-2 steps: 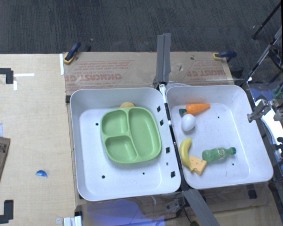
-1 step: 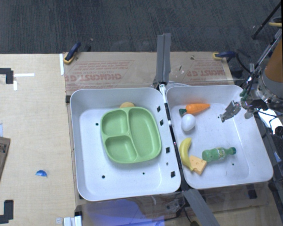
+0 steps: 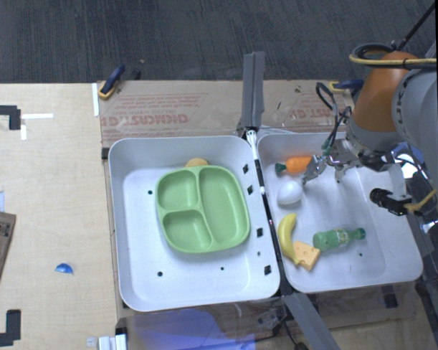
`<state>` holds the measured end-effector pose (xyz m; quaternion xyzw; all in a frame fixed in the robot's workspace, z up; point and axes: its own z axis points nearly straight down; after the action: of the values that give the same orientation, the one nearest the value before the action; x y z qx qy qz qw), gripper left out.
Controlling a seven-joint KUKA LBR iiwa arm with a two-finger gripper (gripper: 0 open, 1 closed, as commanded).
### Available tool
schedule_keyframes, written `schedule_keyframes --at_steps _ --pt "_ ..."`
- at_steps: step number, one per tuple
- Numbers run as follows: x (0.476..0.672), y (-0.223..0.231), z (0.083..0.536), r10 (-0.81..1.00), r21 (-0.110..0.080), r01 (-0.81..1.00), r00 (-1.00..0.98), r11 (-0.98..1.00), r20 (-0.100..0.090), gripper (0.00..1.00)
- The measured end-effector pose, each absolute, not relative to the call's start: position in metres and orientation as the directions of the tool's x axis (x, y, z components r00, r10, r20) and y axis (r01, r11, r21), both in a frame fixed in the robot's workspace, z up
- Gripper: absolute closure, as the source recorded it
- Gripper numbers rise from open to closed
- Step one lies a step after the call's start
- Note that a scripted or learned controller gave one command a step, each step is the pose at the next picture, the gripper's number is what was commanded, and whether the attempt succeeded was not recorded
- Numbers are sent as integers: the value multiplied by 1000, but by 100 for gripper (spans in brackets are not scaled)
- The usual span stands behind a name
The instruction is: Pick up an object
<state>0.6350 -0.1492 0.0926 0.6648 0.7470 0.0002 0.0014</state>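
1 arm (image 3: 388, 100) bent above right bin (image 3: 394, 268).

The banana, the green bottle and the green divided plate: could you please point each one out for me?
banana (image 3: 286, 235), camera view, middle of its curved body.
green bottle (image 3: 336, 238), camera view, middle of its body.
green divided plate (image 3: 203, 208), camera view, the ridge where its compartments meet.

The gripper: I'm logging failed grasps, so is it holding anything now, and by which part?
Nothing is held. The gripper hangs open over the right bin, beside the carrot, with nothing between its fingers.
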Motion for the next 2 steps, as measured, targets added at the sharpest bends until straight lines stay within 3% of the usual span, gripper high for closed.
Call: schedule_keyframes --at_steps 1,2 --pt "635 -149 92 993 1 993 -116 116 -2 0" --pt "587 -181 116 1000 -1 1000 6 -6 -1 0"
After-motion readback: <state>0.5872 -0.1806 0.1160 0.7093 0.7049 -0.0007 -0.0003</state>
